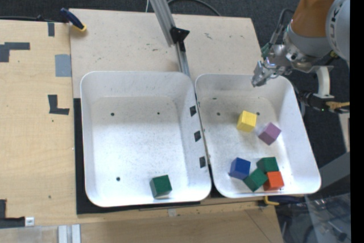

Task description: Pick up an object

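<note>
Two shallow white bins are seen side by side on a pale wooden bench, viewed from above at a slant. Six small blocks are counted in all, one in the left bin (91, 122) and five in the right bin (296, 116).

The single block in the left bin, a dark green cube (161, 185), is set near the front wall, towards the bin's right half.

In the right bin, a yellow cube (247, 120) is placed near the middle, with a purple cube (269, 133) just beside it to the right and slightly nearer the front. The other three are gathered at the front: a blue cube (240, 168), a green block (260, 173) that may be two green pieces pressed together, which cannot be told apart, and an orange cube (274, 180) touching the green one.

The grey arm with its orange band is shown reaching in from the right, and the gripper (260, 78) is held over the back right corner of the right bin, at about the rim, well apart from every block. Nothing is seen between its fingers; whether the claw is wide or narrow cannot be told from this angle.

A slanted metal rail (159, 0) is seen running down to the gap between the bins.
</note>
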`<state>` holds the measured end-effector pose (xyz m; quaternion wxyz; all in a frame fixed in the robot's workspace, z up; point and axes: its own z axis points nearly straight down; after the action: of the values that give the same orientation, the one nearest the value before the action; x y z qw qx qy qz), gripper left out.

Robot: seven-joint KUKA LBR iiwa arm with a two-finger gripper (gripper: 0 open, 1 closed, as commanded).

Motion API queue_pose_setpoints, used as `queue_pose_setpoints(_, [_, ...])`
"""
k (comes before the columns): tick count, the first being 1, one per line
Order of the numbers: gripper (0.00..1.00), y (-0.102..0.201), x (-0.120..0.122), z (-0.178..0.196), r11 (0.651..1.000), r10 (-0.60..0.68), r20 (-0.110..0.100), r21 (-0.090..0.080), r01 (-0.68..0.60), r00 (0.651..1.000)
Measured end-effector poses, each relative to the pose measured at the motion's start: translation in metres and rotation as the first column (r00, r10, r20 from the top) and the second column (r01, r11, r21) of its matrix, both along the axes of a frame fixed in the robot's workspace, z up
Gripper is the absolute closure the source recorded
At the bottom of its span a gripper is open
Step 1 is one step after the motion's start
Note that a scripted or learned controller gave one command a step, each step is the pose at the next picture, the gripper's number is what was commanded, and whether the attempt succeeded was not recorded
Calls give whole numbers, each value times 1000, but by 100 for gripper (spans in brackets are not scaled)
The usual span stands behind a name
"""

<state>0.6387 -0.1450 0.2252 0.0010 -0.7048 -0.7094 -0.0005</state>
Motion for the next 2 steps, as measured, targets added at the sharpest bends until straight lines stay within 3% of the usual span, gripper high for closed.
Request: queue_pose_setpoints(2, [100, 109, -2, -6, 1000, 0, -2, 0, 0, 1000])
